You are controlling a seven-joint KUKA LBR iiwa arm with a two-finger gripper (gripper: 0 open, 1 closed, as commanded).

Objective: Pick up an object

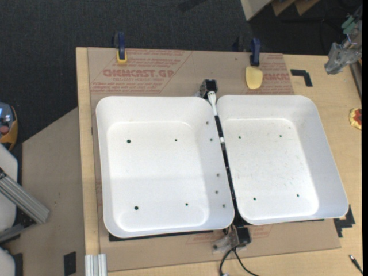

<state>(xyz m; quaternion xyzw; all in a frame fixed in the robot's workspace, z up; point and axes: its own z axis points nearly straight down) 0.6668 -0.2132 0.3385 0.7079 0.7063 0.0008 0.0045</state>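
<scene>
The search step was judged in hand; the gripper's state could not be told. A small pale-yellow rounded piece point(253, 77) lay on the brown cardboard sheet point(149, 68), just behind the right shallow white bin point(270, 171); a reach there would be needed.

Grey metal bit at top-right edge, prob. the gripper point(343, 55), off to the side; too blurred to read pose.
</scene>
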